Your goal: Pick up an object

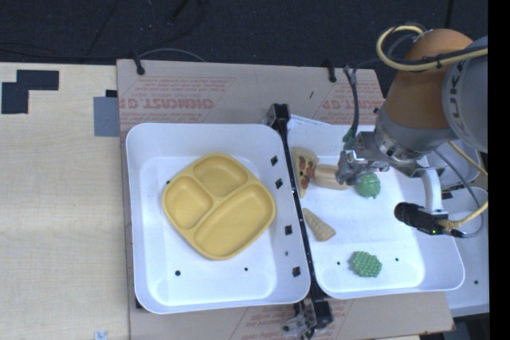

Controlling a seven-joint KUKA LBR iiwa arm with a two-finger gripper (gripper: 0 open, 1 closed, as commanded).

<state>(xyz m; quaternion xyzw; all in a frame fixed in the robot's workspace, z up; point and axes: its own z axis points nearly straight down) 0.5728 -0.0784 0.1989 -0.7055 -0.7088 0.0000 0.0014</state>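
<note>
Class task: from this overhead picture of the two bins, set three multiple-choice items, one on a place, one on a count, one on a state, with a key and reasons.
1. Where does the yellow divided plate lie?
A. in the left bin
B. in the right bin
C. on the wooden bench

2. How many green things lie in the right bin?
A. none
B. two
C. five

3. How does the plate lie?
A. flat, hollows up
B. upside down
C. on its edge

Key: 1 A, it fills the middle of the left bin. 2 B, a green ball by the gripper and a bumpy green piece nearer the front. 3 A, its three compartments face the camera.
</note>
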